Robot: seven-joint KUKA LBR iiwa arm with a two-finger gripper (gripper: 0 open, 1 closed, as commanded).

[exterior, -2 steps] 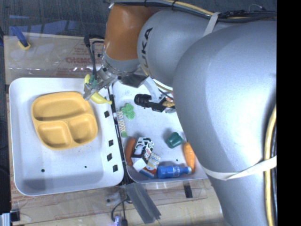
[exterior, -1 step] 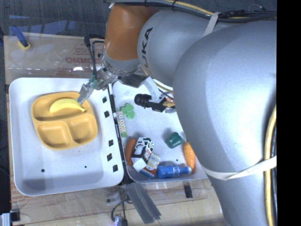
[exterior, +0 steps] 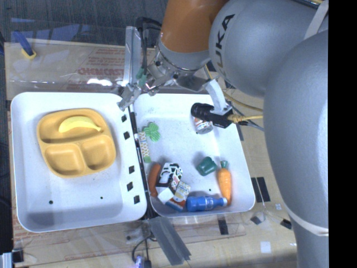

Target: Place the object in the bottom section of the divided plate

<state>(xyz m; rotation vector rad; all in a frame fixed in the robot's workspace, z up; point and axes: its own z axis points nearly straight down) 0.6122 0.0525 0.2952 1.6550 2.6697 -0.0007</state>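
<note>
Arm: grey KUKA arm point(exterior: 279, 94), nearest the camera, covered the right side of the view; its orange band point(exterior: 189, 15) sat above the wrist at the top centre.
Left bin: white bin point(exterior: 33, 205) held a yellow divided plate point(exterior: 78, 144) toward its upper-left corner.
Banana: yellow banana point(exterior: 78, 125) lay in the plate's large top section; the two lower sections held nothing.
Gripper: gripper point(exterior: 129, 96) hung over the dividing wall between the bins, near their top edges; whether its fingers were apart or together could not be told.
Right bin: white bin point(exterior: 178, 108) carried the loose objects.
Green toy: leafy piece point(exterior: 150, 132) lay near the right bin's left wall.
Lower cluster: sausage point(exterior: 154, 177), black-and-white carton point(exterior: 170, 177) and blue bottle point(exterior: 203, 204) lay along the bottom edge.
Can: small can point(exterior: 203, 125) lay near the top edge.
Right side: dark green piece point(exterior: 206, 165) lay just beside a carrot point(exterior: 223, 184).
</note>
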